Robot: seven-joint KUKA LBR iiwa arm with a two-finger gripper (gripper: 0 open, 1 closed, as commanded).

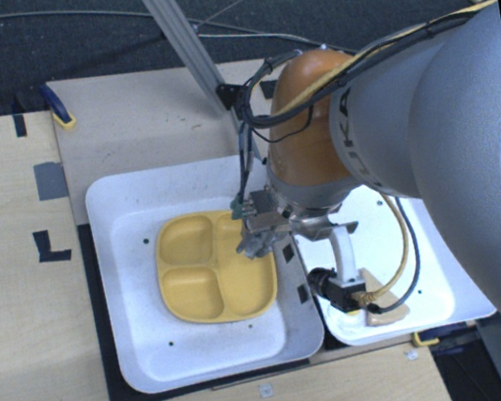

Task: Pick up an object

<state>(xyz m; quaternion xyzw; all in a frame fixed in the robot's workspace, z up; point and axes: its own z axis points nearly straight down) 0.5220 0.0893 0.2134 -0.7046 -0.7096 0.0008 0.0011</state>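
On the counter (21, 309) we see the left bin (128, 263) holding a yellow divided plate (207, 269), lying flat near its middle. Our hand (254, 234) sits over the plate's right rim; we cannot tell its grip. The right bin (438, 297) lies beneath the arm (388, 114).

Gripper (254, 232) sits low at the right rim of the yellow three-compartment plastic plate (212, 266), which blocks the space directly left of it. Beyond the plate, bare floor of the left shallow white bin (132, 262) leaves room on the far-left, above and below. Right of the gripper, the grey arm (407, 111) and its cables cover the right white bin (439, 301).
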